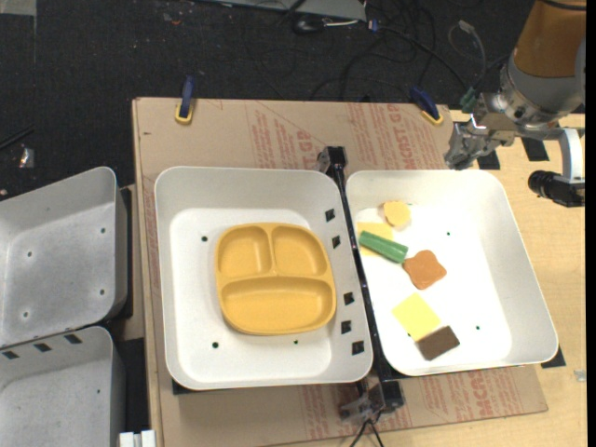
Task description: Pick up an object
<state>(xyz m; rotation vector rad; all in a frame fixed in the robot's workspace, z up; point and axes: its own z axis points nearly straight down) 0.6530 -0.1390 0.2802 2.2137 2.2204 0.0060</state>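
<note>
Gripper (463, 154): hangs above far rim of right bin (521, 268), off its far-right corner, nothing seen between its tips; open/closed state: can't tell, too small and dark at this angle. Arm (549, 40): grey w/ orange band, enters from far right. Right bin contents, all loose and flat on floor: pale yellow round pc (397, 214) far-left; green cylinder (383, 246) just nearer, lying at a slant, overlapping a thin yellow slice (370, 229); orange-brown pc (425, 269) near centre; yellow block (415, 316) nearer; dark brown block (438, 343) touching or just beside yellow block's near corner. Left bin (177, 250): yellow divided tray (276, 278), centred. No pick made yet; approach stage, by judgement. Best candidates: green cylinder or yellow block — raised sides for a pinch. For cylinder: come down across short axis, not along it, else likely to roll out. Avoid thin slice, too flat to catch. Keep clear of divider side when lowering near left-side pcs; orange-brown pc sits most apart, so least risk of nudging neighbours.
</note>
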